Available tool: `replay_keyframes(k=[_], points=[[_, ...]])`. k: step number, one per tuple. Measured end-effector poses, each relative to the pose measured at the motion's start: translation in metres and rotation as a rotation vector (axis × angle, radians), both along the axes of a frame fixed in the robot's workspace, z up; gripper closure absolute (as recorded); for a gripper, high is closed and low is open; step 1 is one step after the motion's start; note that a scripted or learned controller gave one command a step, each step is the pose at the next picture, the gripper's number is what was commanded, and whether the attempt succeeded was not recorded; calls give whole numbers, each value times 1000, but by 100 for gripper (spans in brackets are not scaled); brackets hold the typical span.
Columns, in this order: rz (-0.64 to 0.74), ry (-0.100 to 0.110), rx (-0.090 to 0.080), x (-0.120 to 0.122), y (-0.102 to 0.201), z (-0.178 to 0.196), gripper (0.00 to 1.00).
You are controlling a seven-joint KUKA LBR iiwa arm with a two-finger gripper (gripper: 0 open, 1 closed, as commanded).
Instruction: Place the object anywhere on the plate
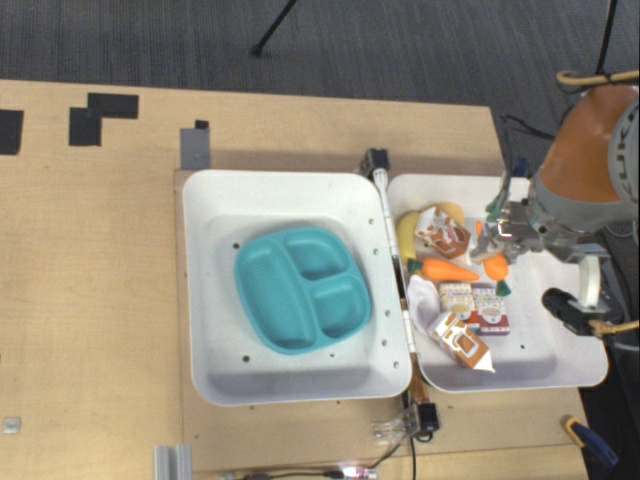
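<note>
Toy food — a carrot [447,268], a banana [406,236] and small packets [473,304] — lies heaped in the right bin [560,363]. The teal divided plate [301,288] sits in the left bin [215,268]. The gripper [497,236] hovers over the heap; finger state indeterminate.

A teal three-compartment plastic plate [300,288] lay in the left white bin [200,268]; packets and an orange toy carrot [447,268] crowded the right white bin [560,353].

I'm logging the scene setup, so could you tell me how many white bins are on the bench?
2. The left bin holds the teal plate. The right bin holds the pile of toy food, with the gripper over it.
</note>
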State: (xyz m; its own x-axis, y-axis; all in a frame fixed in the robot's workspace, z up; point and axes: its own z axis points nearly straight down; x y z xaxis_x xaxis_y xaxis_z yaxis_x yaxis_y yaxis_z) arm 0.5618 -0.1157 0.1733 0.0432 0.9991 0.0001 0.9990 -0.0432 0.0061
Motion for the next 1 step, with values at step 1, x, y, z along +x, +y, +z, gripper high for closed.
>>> replay_keyframes(k=[1], points=[[71,-1,2,37,63,13,100]])
